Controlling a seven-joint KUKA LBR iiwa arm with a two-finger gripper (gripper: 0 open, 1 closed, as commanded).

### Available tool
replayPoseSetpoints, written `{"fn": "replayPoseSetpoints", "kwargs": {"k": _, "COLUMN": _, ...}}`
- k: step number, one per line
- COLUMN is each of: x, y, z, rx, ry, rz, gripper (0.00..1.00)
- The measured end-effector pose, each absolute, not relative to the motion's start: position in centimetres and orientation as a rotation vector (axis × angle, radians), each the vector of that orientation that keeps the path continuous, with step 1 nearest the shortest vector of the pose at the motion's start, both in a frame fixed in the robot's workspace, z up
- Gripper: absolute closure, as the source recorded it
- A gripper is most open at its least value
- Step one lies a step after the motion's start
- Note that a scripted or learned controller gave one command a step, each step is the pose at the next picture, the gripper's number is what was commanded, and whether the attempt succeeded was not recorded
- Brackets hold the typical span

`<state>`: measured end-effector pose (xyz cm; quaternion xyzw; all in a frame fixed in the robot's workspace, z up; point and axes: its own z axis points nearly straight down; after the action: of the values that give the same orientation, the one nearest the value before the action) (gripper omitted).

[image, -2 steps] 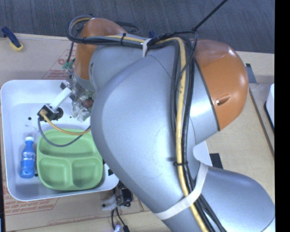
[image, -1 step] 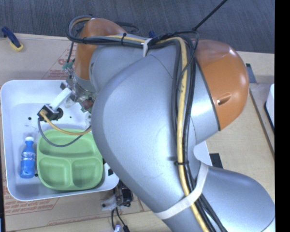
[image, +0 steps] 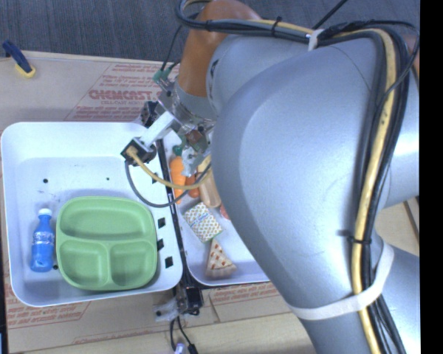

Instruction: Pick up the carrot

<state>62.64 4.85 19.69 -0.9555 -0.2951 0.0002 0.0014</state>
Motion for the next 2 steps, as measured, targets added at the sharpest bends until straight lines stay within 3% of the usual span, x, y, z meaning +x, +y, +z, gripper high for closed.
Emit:
{"fn": "replayPoseSetpoints", "kwargs": {"k": 1, "x": 58.3, "y": 11.4, "z": 10.8, "rx": -3.022, "ry": -0.819, "rz": 0.024, "gripper": 0.00}}
{"fn": "replayPoseSetpoints", "kwargs": {"k": 2, "x": 63.4, "y": 14.8, "z": 16.1, "rx": -3.094, "ry": -0.529, "rz": 0.007, "gripper": 0.00}}
